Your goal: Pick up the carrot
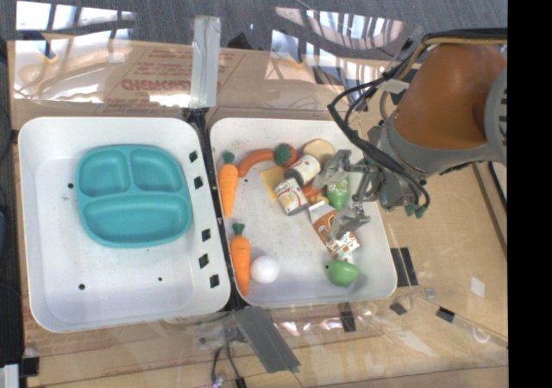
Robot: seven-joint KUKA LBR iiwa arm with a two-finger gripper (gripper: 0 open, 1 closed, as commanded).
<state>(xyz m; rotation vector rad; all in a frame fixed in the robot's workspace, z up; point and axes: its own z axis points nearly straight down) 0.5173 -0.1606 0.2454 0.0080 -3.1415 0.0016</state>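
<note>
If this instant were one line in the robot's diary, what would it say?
task: pick up carrot | gripper: over right bin's right side, amid toy food | carrots: along left wall, untouched | tray: left bin

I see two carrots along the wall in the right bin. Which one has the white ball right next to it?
The lower carrot, nearer the bin's front corner: the white ball sits against its right side. The upper carrot lies apart from it, further back.
</note>
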